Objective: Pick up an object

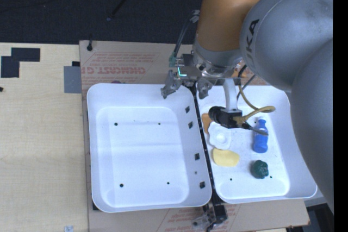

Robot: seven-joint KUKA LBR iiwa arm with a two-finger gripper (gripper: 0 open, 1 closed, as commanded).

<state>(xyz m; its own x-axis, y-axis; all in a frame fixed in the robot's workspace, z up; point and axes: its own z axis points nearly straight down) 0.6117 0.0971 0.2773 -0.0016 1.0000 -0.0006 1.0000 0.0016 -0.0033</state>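
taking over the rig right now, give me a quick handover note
End effector: open, nothing between its fingers, above the far end of the seam where the left bin meets the right bin.
Things: all in the right bin. The blue piece and dark green lump are toward its right. The white piece and yellow piece are close together near the seam. The orange piece is partly hidden.
Done: nothing picked up yet.
Left: choose a thing, come down on it, close and lift. The green lump stands apart and looks like the easiest one.
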